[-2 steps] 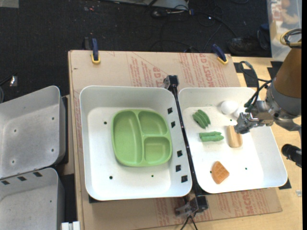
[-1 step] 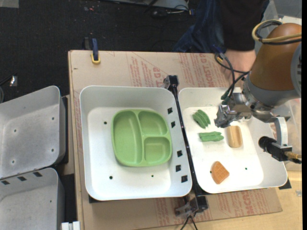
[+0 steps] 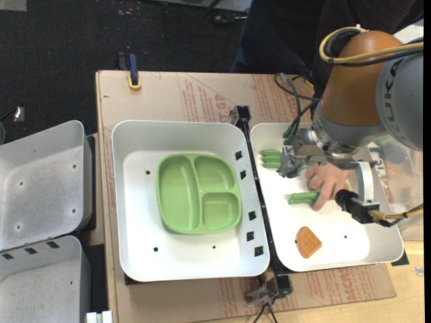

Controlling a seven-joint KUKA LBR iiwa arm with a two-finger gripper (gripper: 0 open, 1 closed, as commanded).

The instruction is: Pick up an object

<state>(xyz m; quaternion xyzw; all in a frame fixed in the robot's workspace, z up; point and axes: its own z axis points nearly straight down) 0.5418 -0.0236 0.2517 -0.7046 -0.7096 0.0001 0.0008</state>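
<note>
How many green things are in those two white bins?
3: a green divided plate in the left bin, two small green pieces in the right bin. The arm may hide more.

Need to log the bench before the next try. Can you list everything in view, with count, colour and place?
Bins: two, white, side by side on the bench.
Divided plate: one, light green, in the left bin.
Waffle-like toy: one, orange-brown, right bin, near edge.
Green stick-shaped piece: one, right bin, middle.
Green piece: one, right bin, far left part.
Flesh-coloured toy: one, right bin, under the arm; shape unclear.
Clamp: one, yellow and blue, bench's far left corner.
Arm: one, grey and orange, over the right bin.
Gripper: one, low in the right bin.
</note>
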